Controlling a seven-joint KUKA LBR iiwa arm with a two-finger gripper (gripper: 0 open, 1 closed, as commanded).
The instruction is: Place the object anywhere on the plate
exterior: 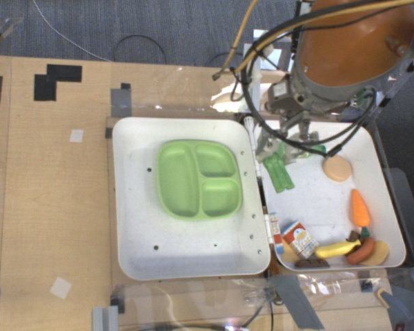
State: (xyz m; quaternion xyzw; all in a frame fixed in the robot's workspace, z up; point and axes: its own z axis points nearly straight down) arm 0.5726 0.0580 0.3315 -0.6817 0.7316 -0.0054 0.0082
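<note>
In R bin (390,205), gripper (279,147) over green obj (279,173).

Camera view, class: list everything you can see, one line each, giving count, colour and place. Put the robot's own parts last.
Bins: two, white, side by side on the bench.
Plate: one, green, three compartments, in the left bin.
Green piece: one, long, right bin's upper left, below the jaws.
Round piece: one, tan, right bin's upper part.
Carrot: one, orange, right bin's right side.
Carton: one, white, red and blue, right bin's lower edge.
Banana: one, yellow, lower right corner.
Arm: one, grey with orange band, above the right bin.
</note>
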